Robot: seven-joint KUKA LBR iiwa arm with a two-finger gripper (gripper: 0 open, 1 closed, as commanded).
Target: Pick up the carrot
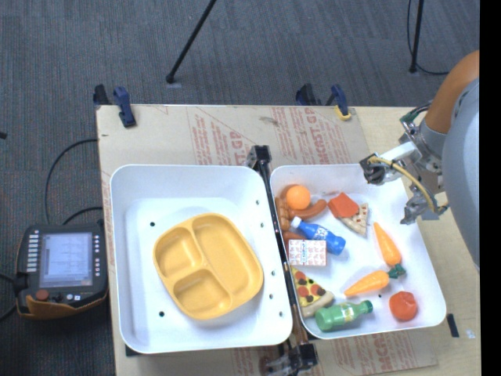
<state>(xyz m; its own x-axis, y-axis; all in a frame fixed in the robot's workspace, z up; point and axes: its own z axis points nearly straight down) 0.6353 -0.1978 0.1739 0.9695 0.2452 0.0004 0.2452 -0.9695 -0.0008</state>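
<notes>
There are actually two carrots in the right bin (435, 288), both near its right wall: one carrot (387, 244) points up-down, the other carrot (368, 283) lies slanted just below it, their green ends nearly meeting. They look like hard, light plastic toys, probably a bit slick, so I'd pinch across the fat middle, not the taper. A tomato (403, 305) sits near the bin's lower right corner. The gripper (395, 186) hangs over the upper right rim, fingers spread, holding nothing.
</notes>
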